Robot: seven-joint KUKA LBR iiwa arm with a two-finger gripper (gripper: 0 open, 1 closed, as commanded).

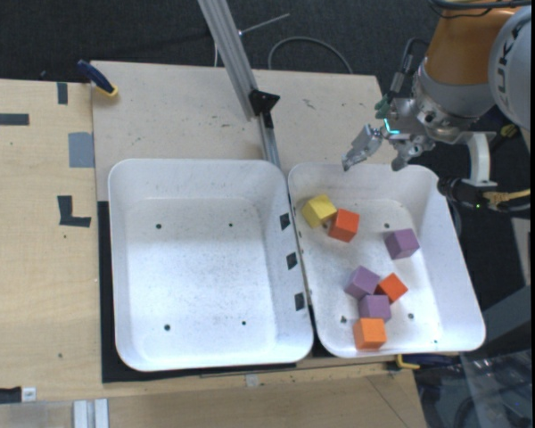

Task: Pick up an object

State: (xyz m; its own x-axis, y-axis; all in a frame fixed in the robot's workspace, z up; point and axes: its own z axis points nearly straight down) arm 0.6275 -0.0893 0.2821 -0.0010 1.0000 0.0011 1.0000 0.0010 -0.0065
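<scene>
Tool [374, 152], fingers spread and empty, poised above the far rim of the right white bin [446, 239]. Nearest targets: yellow block [320, 209] touching orange-red block [343, 225]. Descend centred on one block, fingers straddling free faces, avoiding the neighbour.

The surface [36, 239] is a light wooden panel marked with several dark tape strips [67, 210] and one grey tape patch [81, 149] on its left portion. A blue-and-yellow clamp [96, 78] sits at the panel's far left corner, and a second one [423, 361] shows at the near edge below the right bin. A slanted aluminium rail [227, 38] descends from the top of the view to a black bracket [264, 102] and continues down between the two bins, with a thin black cable [310, 50] looping on the dark floor [116, 16] behind the panel.
</scene>
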